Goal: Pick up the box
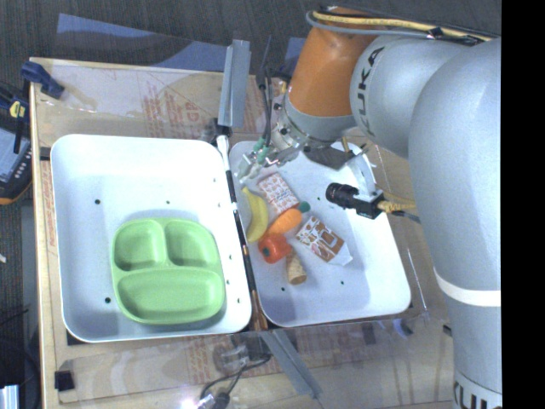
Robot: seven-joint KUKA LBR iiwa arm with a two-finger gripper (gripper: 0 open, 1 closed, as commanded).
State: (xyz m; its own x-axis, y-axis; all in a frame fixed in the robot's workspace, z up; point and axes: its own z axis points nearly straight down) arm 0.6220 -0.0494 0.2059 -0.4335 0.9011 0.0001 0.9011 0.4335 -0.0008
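On the wooden table, the box lies in the right bin, just beside the tool, whose state we cannot tell.

I see two white bins side by side on a pale wooden bench. Left bin: a green 3-compartment plate lies flat, toward the lower-right corner. Right bin: a yellow banana lies along the wall shared w/ the left bin. An orange carrot sits just beside it, slanted. Under the carrot is a red round veg, touching or nearly, I can't tell which. A tan cork-like bit sits just below-right of the red one.
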